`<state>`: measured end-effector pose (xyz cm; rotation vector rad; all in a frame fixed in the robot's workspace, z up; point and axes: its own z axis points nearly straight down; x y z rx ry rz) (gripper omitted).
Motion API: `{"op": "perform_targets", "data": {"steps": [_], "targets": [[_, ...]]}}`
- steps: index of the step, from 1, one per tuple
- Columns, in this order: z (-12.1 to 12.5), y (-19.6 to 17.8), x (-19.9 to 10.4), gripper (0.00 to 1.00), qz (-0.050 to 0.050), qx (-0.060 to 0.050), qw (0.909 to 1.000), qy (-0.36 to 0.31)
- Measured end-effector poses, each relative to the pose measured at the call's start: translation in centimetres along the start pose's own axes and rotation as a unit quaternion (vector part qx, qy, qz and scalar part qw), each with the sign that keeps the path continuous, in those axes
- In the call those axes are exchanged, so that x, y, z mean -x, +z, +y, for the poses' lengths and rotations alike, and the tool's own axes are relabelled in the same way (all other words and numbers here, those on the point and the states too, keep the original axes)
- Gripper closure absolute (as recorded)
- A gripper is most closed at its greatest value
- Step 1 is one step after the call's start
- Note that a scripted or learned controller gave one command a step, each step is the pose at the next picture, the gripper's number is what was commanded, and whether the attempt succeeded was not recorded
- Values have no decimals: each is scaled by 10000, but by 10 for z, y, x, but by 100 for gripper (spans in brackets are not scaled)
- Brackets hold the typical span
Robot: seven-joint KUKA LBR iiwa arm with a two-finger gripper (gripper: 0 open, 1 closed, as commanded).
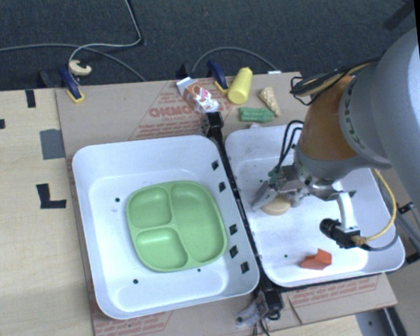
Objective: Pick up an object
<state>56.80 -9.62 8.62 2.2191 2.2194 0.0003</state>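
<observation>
We see the tool (272, 194) low inside the right bin (371, 262), its fingers spread narrowly and reaching toward the divider between the two bins. Directly beneath and touching its tips lies a pale tan roundish object (278, 206); we cannot tell whether it sits between the fingers. Nearer the front rim, behind the tool's wrist, rests an orange-red piece (316, 260). Beyond the tool's tips, the left bin (114, 287) carries a green divided plate (176, 224). Past the bins, on the surface (23, 245), lie a yellow object (240, 85) and a green one (256, 114)
</observation>
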Motion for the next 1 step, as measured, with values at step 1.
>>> {"op": "perform_targets", "data": {"steps": [1], "targets": [[0, -9, 0, 100, -3, -1, 10000, -4]]}}
